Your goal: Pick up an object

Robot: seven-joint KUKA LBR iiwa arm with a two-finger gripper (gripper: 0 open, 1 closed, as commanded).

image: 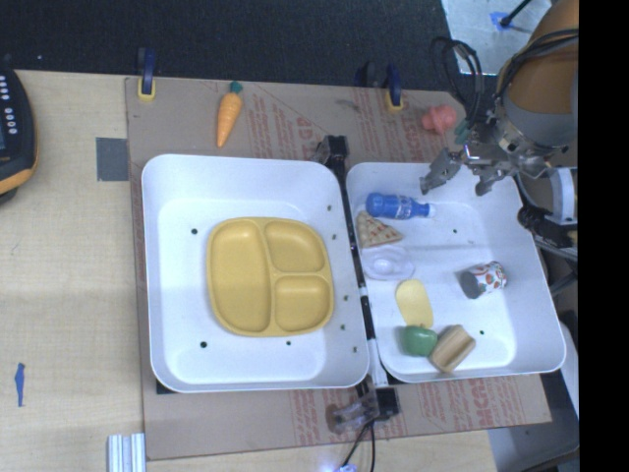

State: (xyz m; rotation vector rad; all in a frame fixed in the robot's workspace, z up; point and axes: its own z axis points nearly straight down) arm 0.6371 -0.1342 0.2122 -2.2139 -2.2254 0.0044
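Gripper (460,171), fingers spread apart and gripping nothing, is hovering over the far edge of the right bin (531,293), probably lining up on the blue bottle (397,206) lying just below it. Other candidates are lying loose nearby: a pizza slice (376,231), yellow piece (414,302), green item (419,339), wooden block (452,348), and a small can (484,279). Left bin (167,264) is holding a yellow divided plate (271,274). A toy carrot (228,115) is resting on the cardboard-covered bench (79,264).

Reaching in from the right, wrist bent down, orange band above; gripper (460,176) hanging low, fingers (438,173) spread wide apart, nothing between them.
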